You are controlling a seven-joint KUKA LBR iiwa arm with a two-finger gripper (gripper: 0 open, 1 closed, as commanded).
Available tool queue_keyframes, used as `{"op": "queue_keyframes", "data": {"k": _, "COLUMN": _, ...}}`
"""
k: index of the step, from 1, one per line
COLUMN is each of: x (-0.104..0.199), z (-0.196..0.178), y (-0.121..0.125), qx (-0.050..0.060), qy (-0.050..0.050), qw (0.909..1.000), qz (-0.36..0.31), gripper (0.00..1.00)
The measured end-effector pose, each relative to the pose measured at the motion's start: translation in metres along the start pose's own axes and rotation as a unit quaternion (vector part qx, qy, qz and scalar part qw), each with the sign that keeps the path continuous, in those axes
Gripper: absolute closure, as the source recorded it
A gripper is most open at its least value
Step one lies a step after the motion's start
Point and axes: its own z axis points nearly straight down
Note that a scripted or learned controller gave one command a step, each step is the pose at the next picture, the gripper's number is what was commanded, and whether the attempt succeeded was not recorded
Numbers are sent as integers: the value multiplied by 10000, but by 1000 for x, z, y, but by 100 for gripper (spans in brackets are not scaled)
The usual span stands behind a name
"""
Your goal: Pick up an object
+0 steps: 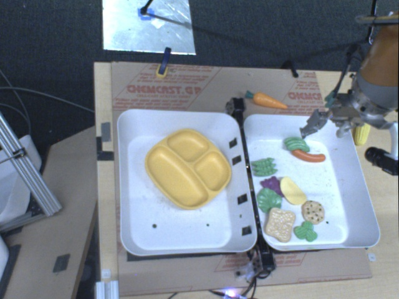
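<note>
My gripper (326, 127) hovers over the far part of the right bin (355, 192), open, with nothing between its fingers. One fingertip (310, 129) hangs just above a green toy vegetable (295, 144) that rests against a red sausage (308, 157). Nearer in the same bin lie green beans (262, 166), purple grapes (271, 182), a yellow oval piece (293, 190), a green leaf (269, 200), a cookie (313, 212), a cracker (280, 223) and a small green piece (305, 231). A yellow piece (360, 134) shows beside the wrist at the bin's far right rim.
The left bin (134, 229) holds a yellow divided plate (187, 167). A toy carrot (267, 99) lies on the cardboard behind the bins. A black divider with clips (244, 167) runs between the bins. A foil sheet (148, 17) lies on the floor at the back.
</note>
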Motion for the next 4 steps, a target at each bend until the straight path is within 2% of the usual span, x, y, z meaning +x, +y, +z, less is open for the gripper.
{"op": "queue_keyframes", "data": {"k": 1, "x": 52, "z": -150, "y": 15, "qx": -96, "qy": -7, "qw": 9999, "qz": -39, "gripper": 0}}
{"op": "queue_keyframes", "data": {"k": 2, "x": 72, "z": -290, "y": 67, "qx": -103, "qy": -12, "qw": 9999, "qz": -30, "gripper": 0}}
{"op": "queue_keyframes", "data": {"k": 3, "x": 144, "z": -113, "y": 67, "qx": 83, "qy": 18, "qw": 10000, "qz": -37, "gripper": 0}}
{"op": "queue_keyframes", "data": {"k": 4, "x": 319, "z": -216, "y": 68, "qx": -52, "qy": 45, "qw": 9999, "qz": -89, "gripper": 0}}
